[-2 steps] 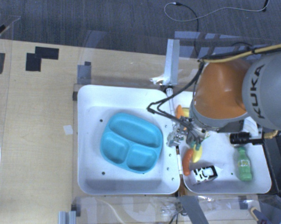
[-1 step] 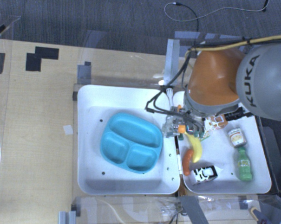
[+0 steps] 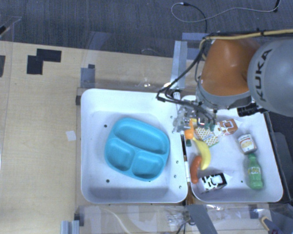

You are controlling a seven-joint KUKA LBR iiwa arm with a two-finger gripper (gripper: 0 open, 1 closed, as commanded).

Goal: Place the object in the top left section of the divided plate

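The blue plate (image 3: pixel 137 149) sits in the left bin (image 3: pixel 90 184). The gripper (image 3: pixel 197 122) hangs low over the top left corner of the right bin (image 3: pixel 271 192), and I cannot tell how it stands or if it has hold of anything. Just below it lie a banana (image 3: pixel 203 153), an orange carrot (image 3: pixel 195 168) and a checkered packet (image 3: pixel 207 136). A green bottle (image 3: pixel 253 171) and a small jar (image 3: pixel 246 142) lie further right.
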